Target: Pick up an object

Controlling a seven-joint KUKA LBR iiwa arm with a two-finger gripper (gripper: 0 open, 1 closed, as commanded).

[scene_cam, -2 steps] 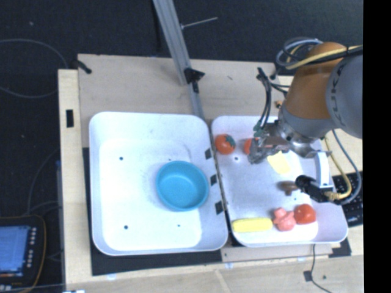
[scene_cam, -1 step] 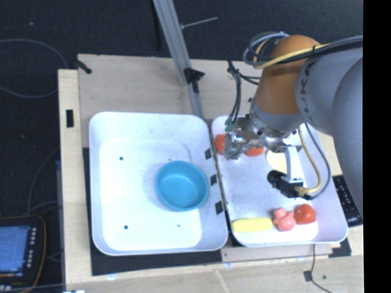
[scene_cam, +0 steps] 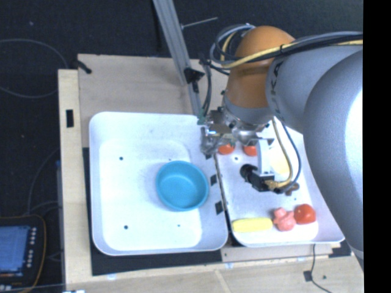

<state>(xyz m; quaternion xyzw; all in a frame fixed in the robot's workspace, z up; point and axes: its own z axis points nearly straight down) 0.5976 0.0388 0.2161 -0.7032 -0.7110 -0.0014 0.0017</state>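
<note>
Arm poised low over the right bin, nothing lifted yet.

Left white plastic bin (scene_cam: 110,133) carries a glossy round blue plastic bowl (scene_cam: 181,185) near its right wall; across in the right white bin (scene_cam: 333,231), the claw (scene_cam: 235,146) hangs at the far-left corner, grip state impossible to tell, while a smooth yellow block (scene_cam: 251,225), lumpy pink toy (scene_cam: 282,219) and red piece (scene_cam: 304,213) line the near edge. Risk, I'd say: descending there, it clips the wall and comes up bare.
</note>
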